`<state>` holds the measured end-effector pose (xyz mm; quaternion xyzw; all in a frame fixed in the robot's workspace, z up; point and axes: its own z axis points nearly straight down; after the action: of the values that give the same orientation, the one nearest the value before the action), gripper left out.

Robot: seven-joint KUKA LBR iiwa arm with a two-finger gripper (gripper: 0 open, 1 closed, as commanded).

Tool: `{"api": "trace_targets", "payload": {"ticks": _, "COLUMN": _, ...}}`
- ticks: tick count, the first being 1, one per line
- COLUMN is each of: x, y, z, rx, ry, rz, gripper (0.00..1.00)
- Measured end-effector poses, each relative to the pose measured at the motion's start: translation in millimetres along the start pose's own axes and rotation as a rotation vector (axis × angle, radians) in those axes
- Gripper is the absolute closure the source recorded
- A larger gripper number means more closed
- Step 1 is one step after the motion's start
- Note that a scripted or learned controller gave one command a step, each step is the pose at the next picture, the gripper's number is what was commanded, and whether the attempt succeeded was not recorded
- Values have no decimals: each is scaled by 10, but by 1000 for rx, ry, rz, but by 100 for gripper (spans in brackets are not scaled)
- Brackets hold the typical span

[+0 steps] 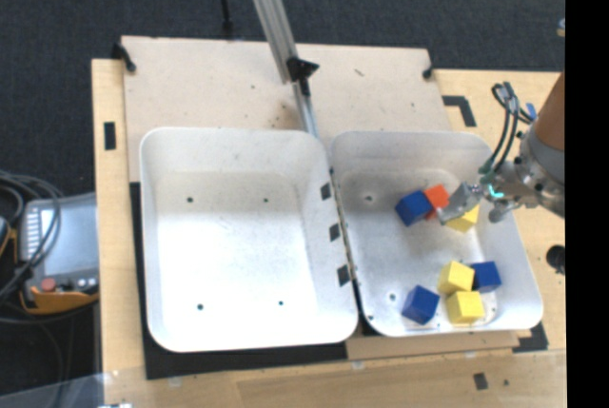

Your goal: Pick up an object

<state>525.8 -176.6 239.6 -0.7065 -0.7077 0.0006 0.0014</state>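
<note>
Several small blocks lie in the right bin (pixel 381 159). A blue block (pixel 412 207) and an orange block (pixel 437 197) sit together near the bin's middle. Just right of them my gripper (pixel 464 204) comes in from the right and hangs low over a yellow block (pixel 463 222), partly covering it. Whether it touches that block is not visible. Toward the front of the bin lie a yellow block (pixel 456 277), a blue block (pixel 486 275), another yellow block (pixel 466 306) and another blue block (pixel 420 303).
The left bin (pixel 152 206) stands beside the right one, their rims meeting at the centre. A slanted metal rail (pixel 271 7) rises behind the bins. Cables (pixel 509 106) hang by the wrist at the right.
</note>
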Motion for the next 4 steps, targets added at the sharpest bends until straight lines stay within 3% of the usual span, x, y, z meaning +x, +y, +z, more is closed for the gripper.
{"api": "trace_targets", "payload": {"ticks": 1, "x": -1, "y": 8, "z": -20, "rx": -4, "ry": -1, "rz": 1, "gripper": 0}}
{"api": "trace_targets", "payload": {"ticks": 2, "x": -70, "y": -41, "z": 584, "rx": 2, "ry": -2, "rz": 3, "gripper": 0}}
{"api": "trace_targets", "payload": {"ticks": 4, "x": -193, "y": -21, "z": 1422, "rx": -6, "ry": -4, "rz": 4, "gripper": 0}}
